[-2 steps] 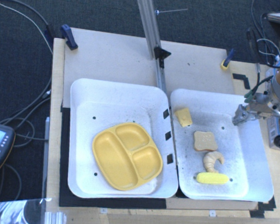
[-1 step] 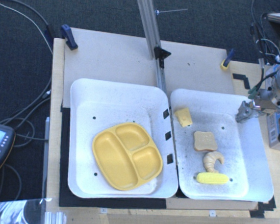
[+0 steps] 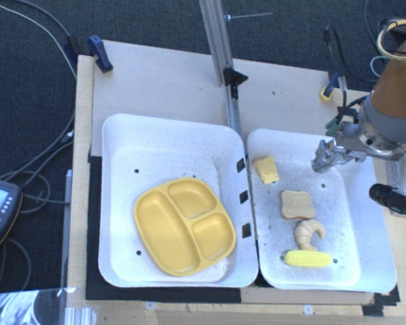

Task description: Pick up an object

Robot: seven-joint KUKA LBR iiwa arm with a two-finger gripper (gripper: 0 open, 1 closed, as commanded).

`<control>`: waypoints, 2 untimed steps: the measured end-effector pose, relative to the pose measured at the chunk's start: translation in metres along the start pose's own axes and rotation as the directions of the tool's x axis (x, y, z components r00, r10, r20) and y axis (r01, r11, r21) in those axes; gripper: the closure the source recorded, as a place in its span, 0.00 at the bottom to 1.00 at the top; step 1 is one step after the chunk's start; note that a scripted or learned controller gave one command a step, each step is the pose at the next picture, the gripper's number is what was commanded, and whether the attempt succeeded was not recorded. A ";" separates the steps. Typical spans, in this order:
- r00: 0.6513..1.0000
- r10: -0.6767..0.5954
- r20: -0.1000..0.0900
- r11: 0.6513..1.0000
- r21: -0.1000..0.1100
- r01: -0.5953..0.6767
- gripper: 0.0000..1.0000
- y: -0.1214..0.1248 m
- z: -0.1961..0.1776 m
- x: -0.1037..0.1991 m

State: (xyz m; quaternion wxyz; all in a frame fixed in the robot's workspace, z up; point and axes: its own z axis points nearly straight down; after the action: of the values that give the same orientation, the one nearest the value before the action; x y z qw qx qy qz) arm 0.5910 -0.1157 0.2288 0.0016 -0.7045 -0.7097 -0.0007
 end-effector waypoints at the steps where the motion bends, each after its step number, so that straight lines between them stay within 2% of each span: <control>1: 1.000 0.000 0.000 1.000 0.000 0.000 1.00 -0.001 -0.005 0.049; 2: 1.000 0.000 0.000 1.000 -0.001 0.000 1.00 0.011 0.004 0.106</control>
State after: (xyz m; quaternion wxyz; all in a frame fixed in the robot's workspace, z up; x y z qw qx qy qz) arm 0.6007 -0.0098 0.2250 0.0012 -0.7046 -0.7097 -0.0008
